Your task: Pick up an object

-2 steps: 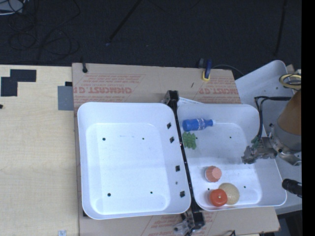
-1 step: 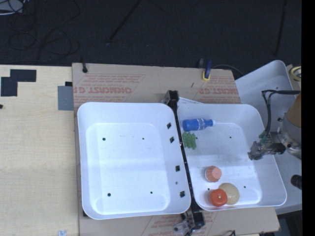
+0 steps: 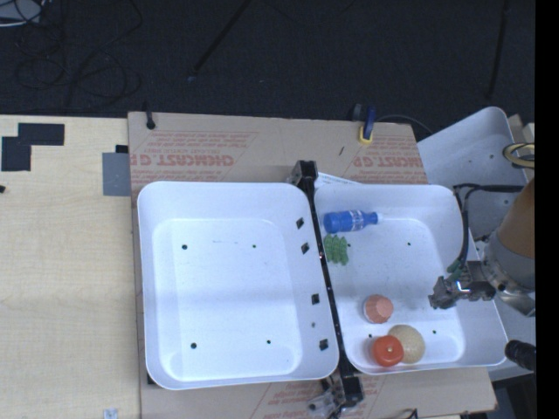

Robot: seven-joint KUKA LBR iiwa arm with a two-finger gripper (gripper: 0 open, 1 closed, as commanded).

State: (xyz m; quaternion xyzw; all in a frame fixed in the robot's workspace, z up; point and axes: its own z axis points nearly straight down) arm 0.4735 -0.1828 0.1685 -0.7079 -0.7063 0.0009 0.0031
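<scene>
The right bin [image 3: 410, 206] holds a blue bottle [image 3: 349, 221] lying near its back left, a small green leafy piece [image 3: 336, 250] beside the divider, a pink round object [image 3: 378, 308], a red-orange round object [image 3: 388, 350] and a tan ball [image 3: 408, 343] at the front. My gripper [image 3: 444, 295] hangs over the bin's right side, well to the right of the pink object and apart from every object. Its dark tips are too small to make out.
The left bin [image 3: 166, 234] stands beside the right one, with a black divider [image 3: 316, 260] between them. Both rest on a cardboard sheet [image 3: 227, 151]. A yellow-and-blue clamp [image 3: 367, 125] sits at the back. The arm's body [image 3: 524, 243] looms over the right rim.
</scene>
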